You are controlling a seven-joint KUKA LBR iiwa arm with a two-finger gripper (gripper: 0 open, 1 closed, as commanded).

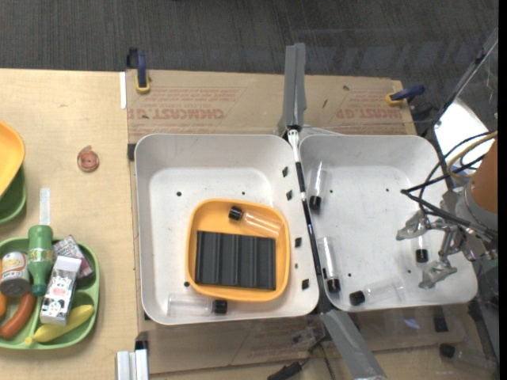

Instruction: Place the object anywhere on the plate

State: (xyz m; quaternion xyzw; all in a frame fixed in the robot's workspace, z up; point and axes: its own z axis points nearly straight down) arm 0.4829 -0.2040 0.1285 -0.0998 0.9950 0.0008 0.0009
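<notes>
An orange plate (pixel 207 214) lies in the left bin (pixel 158 212). On it rest a black ridged block (pixel 242 260) and a clear tube with a black cap (pixel 257 221). My gripper (pixel 422 253) hovers low over the right side of the right bin (pixel 372 180), fingers spread apart and pointing left. A small black piece (pixel 421 255) lies in the gap between them, and neither finger visibly touches it. Clear black-capped tubes lie in the right bin: one by the left wall (pixel 315 184), one lower on that wall (pixel 325 261), one along the front (pixel 379 294).
Another clear tube (pixel 194 306) lies at the left bin's front edge beside the plate. Black cables (pixel 432 184) trail from the arm over the right bin. On the bench at the left stand a green tray of toy food (pixel 83 311) and a yellow bowl (pixel 8 157).
</notes>
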